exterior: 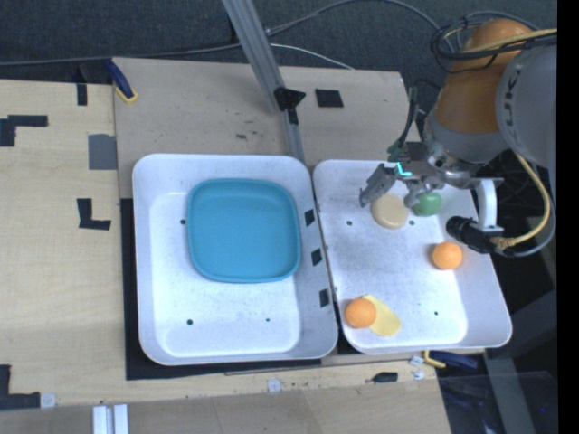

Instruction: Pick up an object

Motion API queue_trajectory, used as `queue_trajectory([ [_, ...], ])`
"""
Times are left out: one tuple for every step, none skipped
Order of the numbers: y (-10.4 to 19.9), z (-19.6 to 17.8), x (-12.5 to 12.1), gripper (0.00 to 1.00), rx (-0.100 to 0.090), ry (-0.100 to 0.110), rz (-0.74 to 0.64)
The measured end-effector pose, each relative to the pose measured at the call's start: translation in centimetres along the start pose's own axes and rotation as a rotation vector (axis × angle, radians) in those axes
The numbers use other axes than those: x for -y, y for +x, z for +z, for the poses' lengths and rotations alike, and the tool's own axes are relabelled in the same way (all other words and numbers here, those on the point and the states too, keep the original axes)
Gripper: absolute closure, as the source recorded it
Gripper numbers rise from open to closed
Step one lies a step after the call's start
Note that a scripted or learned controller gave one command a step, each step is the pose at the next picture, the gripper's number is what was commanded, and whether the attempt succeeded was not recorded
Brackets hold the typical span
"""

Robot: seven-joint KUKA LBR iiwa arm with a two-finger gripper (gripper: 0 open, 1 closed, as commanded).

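We see a blue plate (243, 230), two orange balls (447, 257) (360, 313), a green ball (426, 203), and white black-speckled bins (479, 310).

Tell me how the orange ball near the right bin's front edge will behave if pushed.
The orange ball looks round and smooth, so it will probably roll. It touches a flat yellow piece, which may deflect it. The right bin has a shallow rim that would likely stop it.

arm (493, 89) reaching down, gripper (400, 188) lowered
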State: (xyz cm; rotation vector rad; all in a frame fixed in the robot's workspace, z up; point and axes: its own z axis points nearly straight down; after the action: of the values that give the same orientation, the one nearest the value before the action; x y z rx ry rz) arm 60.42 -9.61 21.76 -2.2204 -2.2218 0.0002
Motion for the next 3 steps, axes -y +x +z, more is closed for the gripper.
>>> queue_trajectory([
  [0.0,0.0,0.0,0.00,0.000,0.000,0.000],
  [0.1,5.6,-0.9,0.00,0.000,0.005,0.000],
  [0.5,9.9,-1.1,0.00,0.000,0.004,0.000],
])
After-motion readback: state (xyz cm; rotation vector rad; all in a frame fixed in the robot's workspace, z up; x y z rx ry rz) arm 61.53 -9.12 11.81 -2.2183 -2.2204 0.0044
